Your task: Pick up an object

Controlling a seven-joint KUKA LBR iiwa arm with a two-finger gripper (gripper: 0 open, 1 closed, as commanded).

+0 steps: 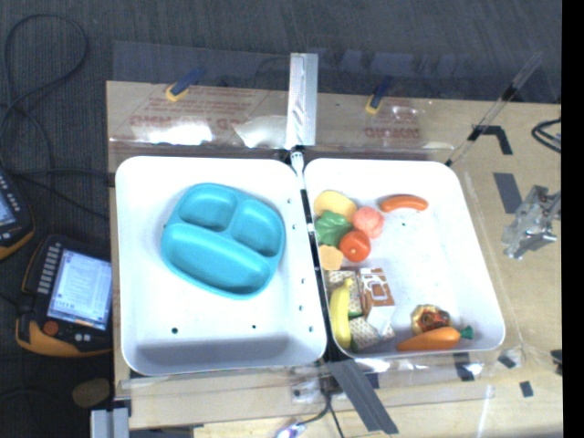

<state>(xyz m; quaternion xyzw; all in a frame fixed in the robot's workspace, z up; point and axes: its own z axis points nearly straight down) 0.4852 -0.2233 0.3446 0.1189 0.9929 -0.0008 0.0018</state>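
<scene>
Camera view: my gripper sits right of the right bin; whether it's wide or narrow, I can't tell. Nothing's picked yet. Next I need to reach over the orange sausage.

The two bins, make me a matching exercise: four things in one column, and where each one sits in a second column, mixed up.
Things:
1. blue divided plate
2. banana
3. carrot
4. sausage

Places:
A. far side of the right bin
B. near right corner of the right bin
C. middle of the left bin
D. along the right bin's left wall, near side

Pairs: 1-C, 2-D, 3-B, 4-A
</scene>
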